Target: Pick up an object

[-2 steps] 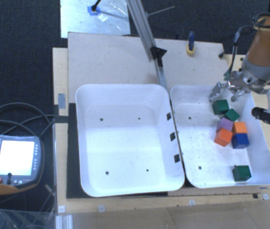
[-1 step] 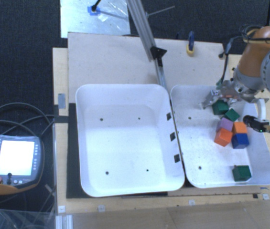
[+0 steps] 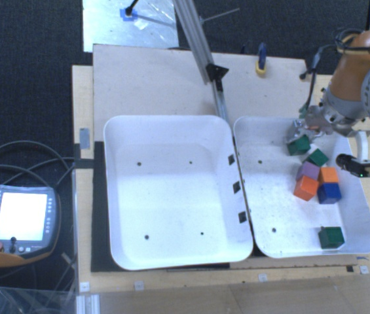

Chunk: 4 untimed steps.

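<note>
- Far left, off the bench, a teach pendant [image 3: 18, 224] lies on the dark floor with its cable looped around it.
- Next comes the left bin [image 3: 122, 150], white and shallow, with small dark dots on its floor.
- A slanted metal pole [image 3: 194, 31] crosses the bench top and ends at a black clamp just above the seam between the two bins.
- The right bin [image 3: 260, 175] holds all the blocks, gathered toward its right half.
- My gripper [image 3: 300, 136] hangs over that bin's upper right part, touching a green block [image 3: 298, 145]; whether my jaws are apart or clamped on it I cannot tell.
- Just below sits a second green block [image 3: 317, 157], then a tight cluster: a purple block [image 3: 309, 171], an orange block [image 3: 306, 188], a small orange cube [image 3: 329, 174] and a blue block [image 3: 329, 193].
- A dark green cube [image 3: 331, 237] sits alone near the bin's lower right corner.
</note>
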{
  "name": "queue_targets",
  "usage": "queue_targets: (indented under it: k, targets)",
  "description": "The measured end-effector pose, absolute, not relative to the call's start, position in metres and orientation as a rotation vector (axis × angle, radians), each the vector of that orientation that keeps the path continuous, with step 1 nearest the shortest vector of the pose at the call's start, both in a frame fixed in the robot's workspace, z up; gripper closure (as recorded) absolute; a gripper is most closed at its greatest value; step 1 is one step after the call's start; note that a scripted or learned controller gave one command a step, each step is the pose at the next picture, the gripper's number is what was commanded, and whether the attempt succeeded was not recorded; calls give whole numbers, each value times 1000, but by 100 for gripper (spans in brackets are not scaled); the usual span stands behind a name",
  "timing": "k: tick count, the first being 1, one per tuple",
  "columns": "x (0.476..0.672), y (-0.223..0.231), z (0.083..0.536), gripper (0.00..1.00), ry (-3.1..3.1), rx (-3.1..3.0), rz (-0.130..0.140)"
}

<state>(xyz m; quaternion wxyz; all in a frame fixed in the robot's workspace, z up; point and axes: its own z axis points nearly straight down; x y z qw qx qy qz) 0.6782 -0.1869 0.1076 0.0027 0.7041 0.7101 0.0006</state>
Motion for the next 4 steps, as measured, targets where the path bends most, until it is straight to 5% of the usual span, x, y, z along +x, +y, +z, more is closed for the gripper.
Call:
queue_targets:
  k: [2,4]
  targets:
    - [681,-185,207,100,2222,2211,7]
    - [668,-77,203,100,2234,2212,1]
